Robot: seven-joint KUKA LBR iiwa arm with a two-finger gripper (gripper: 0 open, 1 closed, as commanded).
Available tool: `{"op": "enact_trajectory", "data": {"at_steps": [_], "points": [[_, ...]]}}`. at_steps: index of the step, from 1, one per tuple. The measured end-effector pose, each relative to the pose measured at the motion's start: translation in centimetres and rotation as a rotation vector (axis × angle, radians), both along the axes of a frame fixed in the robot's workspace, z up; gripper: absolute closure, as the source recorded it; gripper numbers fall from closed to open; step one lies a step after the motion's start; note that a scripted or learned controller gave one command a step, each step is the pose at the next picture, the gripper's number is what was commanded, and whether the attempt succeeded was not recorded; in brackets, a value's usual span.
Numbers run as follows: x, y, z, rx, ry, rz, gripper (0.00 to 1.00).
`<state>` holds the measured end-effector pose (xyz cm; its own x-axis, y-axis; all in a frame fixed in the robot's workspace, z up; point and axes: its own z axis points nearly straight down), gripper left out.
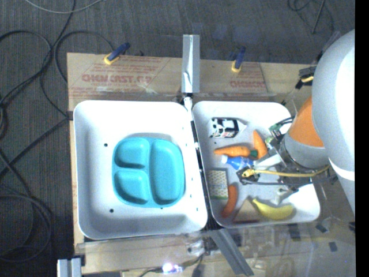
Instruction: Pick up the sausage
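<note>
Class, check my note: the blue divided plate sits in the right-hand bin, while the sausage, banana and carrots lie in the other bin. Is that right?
Not quite. The camera view shows the blue divided plate in the left bin, not the right one. The rest holds: the sausage, banana and carrots lie in the other bin, on the right.

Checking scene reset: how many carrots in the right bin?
2: one carrot lies across the bin's middle; a second carrot is angled just right of it, by the arm. More may be hidden under the arm.
</note>
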<state>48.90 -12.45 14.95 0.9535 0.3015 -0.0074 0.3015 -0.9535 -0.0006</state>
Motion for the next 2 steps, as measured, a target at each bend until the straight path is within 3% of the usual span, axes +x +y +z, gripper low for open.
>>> {"op": "enact_trajectory", "data": {"at_steps": [1,2], "points": [[10.6,0.3,9.9,-0.002,-0.002,-0.016,0.0],[6.7,0.8,-3.0,-0.001,-0.009,-0.101,0.0]]}}
